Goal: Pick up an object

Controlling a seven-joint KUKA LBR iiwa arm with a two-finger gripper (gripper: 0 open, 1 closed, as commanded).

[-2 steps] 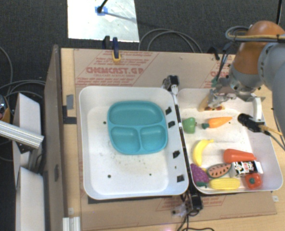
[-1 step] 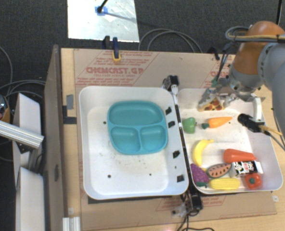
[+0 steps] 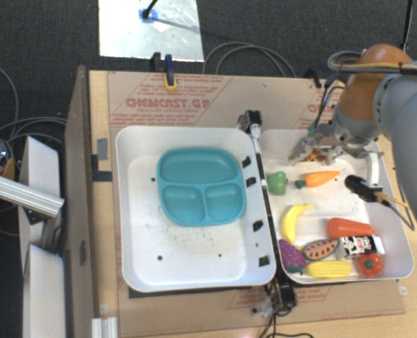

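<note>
The grey arm [image 3: 399, 111] reaches into the right bin [image 3: 406, 259]. Its end effector [image 3: 314, 150] sits low at the bin's far edge; whether it grips anything cannot be told. Just below it lies the carrot [image 3: 320, 179], beside the green pepper [image 3: 277, 182].

Dark grey carpet floor [image 3: 39, 20] all round. Tabletop [image 3: 194, 97] covered by brown printed cardboard, red lettering toward 12 o'clock. Shiny metal sheet [image 3: 148, 20] on floor at 12 o'clock, blue tape spot on it. Black cables [image 3: 4, 129] loop at 9 o'clock and 12 o'clock. Aluminium rail [image 3: 25, 194], white panels at 8 o'clock. Even, diffuse light.
</note>
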